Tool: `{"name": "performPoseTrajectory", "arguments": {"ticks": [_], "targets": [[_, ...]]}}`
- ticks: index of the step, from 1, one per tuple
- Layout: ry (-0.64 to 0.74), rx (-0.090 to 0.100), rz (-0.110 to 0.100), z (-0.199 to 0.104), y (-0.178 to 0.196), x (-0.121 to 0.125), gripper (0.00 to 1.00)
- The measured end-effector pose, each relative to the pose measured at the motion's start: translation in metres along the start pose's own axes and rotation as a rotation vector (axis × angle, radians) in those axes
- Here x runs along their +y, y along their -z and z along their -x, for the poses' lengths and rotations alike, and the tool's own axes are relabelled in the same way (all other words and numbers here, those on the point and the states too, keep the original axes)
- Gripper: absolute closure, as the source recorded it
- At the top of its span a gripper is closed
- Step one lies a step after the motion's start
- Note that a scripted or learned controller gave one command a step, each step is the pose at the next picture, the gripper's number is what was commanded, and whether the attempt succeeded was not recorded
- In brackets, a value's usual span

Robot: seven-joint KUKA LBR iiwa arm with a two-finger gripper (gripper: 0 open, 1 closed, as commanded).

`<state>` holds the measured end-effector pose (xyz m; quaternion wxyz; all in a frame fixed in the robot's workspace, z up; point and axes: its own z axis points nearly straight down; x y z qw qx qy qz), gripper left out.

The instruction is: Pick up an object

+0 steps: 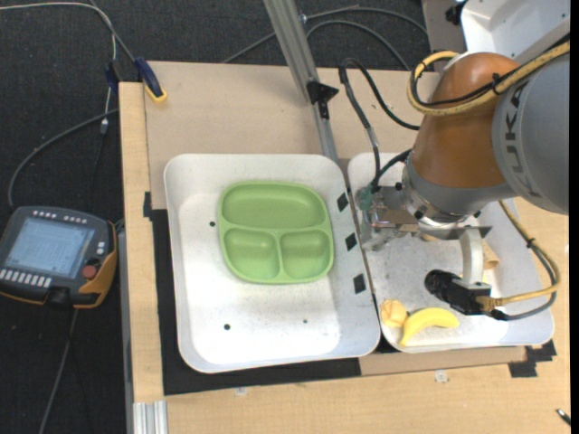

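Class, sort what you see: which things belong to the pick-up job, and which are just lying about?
Belongs to the job: robot arm, banana in the right bin, green divided plate in the left bin.
Lying about: control pendant left of the bench, blue and yellow clip, loose cables.

Single camera above bench (226, 107), slanted down; left bin (194, 242), right bin (403, 278) framed; arm (543, 143) enters right
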<state>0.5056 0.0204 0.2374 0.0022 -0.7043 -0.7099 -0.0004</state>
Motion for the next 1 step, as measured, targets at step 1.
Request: {"name": "performPoseTrajectory", "arguments": {"ticks": [1], "targets": [[-0.001,-0.001,0.002,-0.0477,-0.0030,0.0035,1.00]]}}
